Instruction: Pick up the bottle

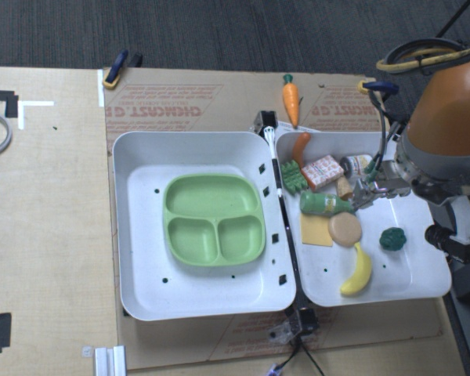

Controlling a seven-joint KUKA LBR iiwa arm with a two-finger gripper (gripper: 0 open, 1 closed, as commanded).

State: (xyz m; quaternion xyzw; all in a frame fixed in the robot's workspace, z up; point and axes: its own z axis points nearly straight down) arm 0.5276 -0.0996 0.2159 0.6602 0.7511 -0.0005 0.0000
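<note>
Bottle (326, 204): green, lying on its side, centre-right of frame, upper part of the right bin (423, 284); not lifted. Gripper (366, 189): low at the bottle's right end, apparently touching it; whether its fingers are spread or pinching cannot be told (metal clutter hides them). Neighbours: cheese slice (316, 232), round cookie (345, 229), banana (358, 272), broccoli (392, 239). Left bin (133, 233): green divided plate (215, 220). Progress: approach made; grasp unconfirmed, lift outstanding.

I can't make out the gripper (366, 185) fingers; they blur into the clutter by the green bottle (326, 204), whose right end seems covered by them. The arm (446, 124) runs off the right edge. A small jar (356, 164) sits half hidden behind the gripper.
</note>
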